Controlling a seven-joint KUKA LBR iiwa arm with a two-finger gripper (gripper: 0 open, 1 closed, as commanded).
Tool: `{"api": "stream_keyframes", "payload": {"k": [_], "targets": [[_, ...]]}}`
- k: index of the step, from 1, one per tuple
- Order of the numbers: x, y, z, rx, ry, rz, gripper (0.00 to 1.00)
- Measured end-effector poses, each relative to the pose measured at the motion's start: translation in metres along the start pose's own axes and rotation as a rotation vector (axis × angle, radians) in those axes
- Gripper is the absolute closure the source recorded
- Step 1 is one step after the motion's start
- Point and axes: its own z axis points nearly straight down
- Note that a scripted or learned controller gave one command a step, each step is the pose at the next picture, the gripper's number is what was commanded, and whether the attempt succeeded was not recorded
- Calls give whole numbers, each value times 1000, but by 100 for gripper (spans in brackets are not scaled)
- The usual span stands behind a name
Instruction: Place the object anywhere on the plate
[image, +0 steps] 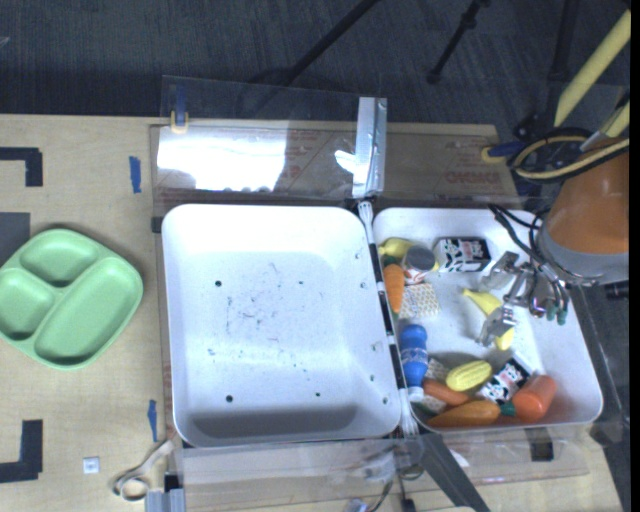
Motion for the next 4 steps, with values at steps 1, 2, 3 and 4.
{"api": "stream_keyframes", "payload": {"k": [1,2,3,4], "targets": [[0,0,0,0,0,0,0],[0,0,0,0,0,0,0],[0,0,0,0,0,0,0],[0,0,0,0,0,0,0]]}}
